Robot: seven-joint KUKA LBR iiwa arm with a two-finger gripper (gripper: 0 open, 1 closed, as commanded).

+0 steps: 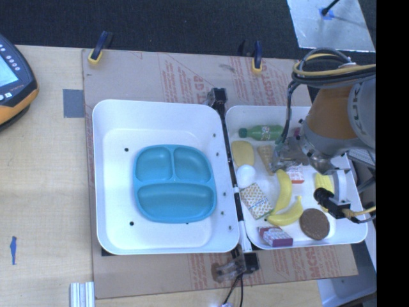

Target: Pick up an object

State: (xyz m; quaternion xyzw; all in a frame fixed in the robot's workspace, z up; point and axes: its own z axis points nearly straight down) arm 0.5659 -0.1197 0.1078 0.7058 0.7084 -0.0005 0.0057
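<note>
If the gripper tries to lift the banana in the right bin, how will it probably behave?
The banana is curved and looks smooth, so it may slip or swing round when pinched off-centre. It seems stiff, not floppy. It lies close to the brown disc and the checked packet, so a push would likely move those too.

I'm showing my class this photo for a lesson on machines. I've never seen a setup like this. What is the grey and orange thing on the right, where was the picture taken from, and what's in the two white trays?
The picture comes from one camera fixed above a bench, looking down at a slant. The grey and orange thing is a robot arm reaching in from the right. Its claw hangs low over the right tray; whether it grips anything cannot be told from here.

The left tray holds a blue divided plate. The right tray holds small items: a green bottle, a banana, a white ball, a checked box, a brown disc and a small red-and-white box.

The arm's job is to pick up one object.
</note>
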